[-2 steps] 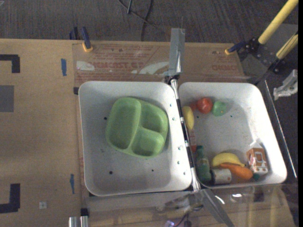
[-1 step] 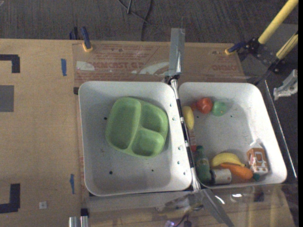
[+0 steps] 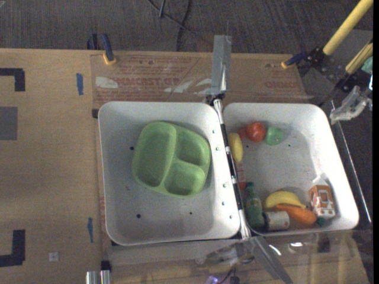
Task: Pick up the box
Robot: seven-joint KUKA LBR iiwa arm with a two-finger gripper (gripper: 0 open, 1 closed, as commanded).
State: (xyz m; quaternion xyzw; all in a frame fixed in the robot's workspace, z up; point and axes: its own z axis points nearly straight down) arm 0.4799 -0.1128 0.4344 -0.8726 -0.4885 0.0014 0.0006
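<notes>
The box is a small orange and white carton. It lies in the right bin, against the right wall near the front corner. An orange carrot lies just to its left and front, close to touching it. A yellow banana curves a little further left.
In the right bin a can and a green bottle lie at the front left, with a yellow fruit, a red tomato and a green fruit at the back. The left bin holds a green divided plate. Yellow-handled clamps stand at the back right.
</notes>
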